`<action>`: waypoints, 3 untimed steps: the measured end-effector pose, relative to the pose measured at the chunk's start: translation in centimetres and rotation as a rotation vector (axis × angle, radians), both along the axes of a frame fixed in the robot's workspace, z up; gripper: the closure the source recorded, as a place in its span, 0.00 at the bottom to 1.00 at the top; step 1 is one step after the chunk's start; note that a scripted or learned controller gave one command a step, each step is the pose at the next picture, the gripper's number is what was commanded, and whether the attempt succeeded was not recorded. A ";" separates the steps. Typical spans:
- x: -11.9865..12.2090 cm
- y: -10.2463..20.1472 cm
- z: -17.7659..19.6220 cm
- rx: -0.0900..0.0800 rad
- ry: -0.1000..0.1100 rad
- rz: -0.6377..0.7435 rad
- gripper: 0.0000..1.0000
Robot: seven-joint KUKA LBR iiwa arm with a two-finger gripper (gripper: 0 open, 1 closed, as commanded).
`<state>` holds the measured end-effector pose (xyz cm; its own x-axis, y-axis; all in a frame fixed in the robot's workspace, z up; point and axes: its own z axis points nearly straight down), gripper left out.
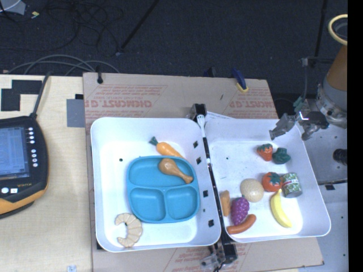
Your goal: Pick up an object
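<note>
Strawberry (265, 151) sits untouched in your right bin (317, 208); gripper (294, 124) hovers above, fingers spread, holding nothing.

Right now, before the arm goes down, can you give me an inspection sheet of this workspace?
Surface: two shallow white bins on cardboard.
Job's things: right bin holds yellow toy banana, purple grapes, beige egg, red sausage; left bin holds blue divided plate, orange carrot.
Clutter: brown drumstick on plate, pale croissant.
Grippers: gripper above right bin's far edge.
Cables: black cables behind bench.
Surroundings: pendant at left.
</note>
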<state>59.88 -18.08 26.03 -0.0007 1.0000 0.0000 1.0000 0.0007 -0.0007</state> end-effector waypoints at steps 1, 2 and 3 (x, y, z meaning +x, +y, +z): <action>4.4 0.6 -13.6 0.003 0.010 0.005 0.00; 4.6 0.5 -11.7 0.001 0.002 0.006 1.00; -3.5 -2.9 -17.5 0.001 0.006 -0.004 1.00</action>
